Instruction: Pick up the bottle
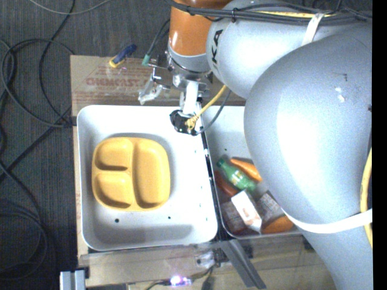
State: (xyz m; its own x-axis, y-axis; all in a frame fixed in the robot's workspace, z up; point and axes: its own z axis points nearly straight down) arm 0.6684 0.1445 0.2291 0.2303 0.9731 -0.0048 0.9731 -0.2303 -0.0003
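On my feed the gripper [152, 88] hangs at the far rim of the left bin [181, 210], small and glinting, and I cannot tell whether its jaws are spread or pressed together. The green bottle [237, 174] lies on its side in the right bin [230, 141], near the wall between the 2 bins, among orange and brown items I cannot identify. The arm [302, 132] hides most of that bin.

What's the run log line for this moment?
gripper: at far edge of left bin | bottle: green, lying in right bin, apart from gripper | yellow tray: in left bin
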